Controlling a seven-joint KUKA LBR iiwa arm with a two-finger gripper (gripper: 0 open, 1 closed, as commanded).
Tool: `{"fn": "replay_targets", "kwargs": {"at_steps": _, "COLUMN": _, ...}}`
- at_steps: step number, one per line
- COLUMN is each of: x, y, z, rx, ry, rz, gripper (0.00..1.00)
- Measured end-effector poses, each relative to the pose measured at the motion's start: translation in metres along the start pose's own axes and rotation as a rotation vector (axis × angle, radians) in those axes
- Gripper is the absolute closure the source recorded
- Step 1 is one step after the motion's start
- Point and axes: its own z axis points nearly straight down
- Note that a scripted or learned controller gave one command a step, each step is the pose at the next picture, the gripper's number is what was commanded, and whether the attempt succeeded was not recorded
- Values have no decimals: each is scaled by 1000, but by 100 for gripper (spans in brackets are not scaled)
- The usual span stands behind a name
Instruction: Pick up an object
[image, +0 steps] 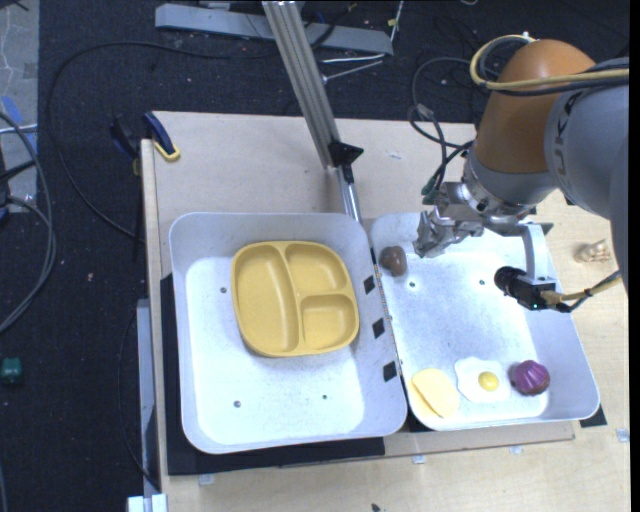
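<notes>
On the far left of the pale wooden surface (260, 150), near its back corner, lies a small blue and yellow clamp (160, 137). The left bin (200, 400) holds a yellow divided plate (295, 297), which lies flat in the bin's upper middle with its three compartments facing up. A grey metal pole (305, 80) slants from the top of the view toward the gap between the two bins.

The right bin (470, 310) carries several small objects. A brown, rounded object (393, 261) lies close to the bin's left wall near the back. Along the front edge sit a yellow wedge-like piece (435, 391), a toy fried egg (484, 380) just to its right, and a purple rounded object (529, 377) beside the egg near the right corner.

The pincer (432, 238) hangs over the back of the right bin, just right of the brown object and apart from it. It points down, and whether its tips are wide or narrow cannot be told. Nothing is seen between them. The grey arm with its orange band (525, 100) rises behind toward the right.
</notes>
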Motion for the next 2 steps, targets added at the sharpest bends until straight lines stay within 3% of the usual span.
{"fn": "replay_targets", "kwargs": {"at_steps": 1, "x": 43, "y": -5, "z": -1, "rx": 1, "ry": 1, "rz": -1, "gripper": 100}}
{"fn": "replay_targets", "kwargs": {"at_steps": 2, "x": 107, "y": -9, "z": 4, "rx": 1, "ry": 1, "rz": -2, "gripper": 100}}
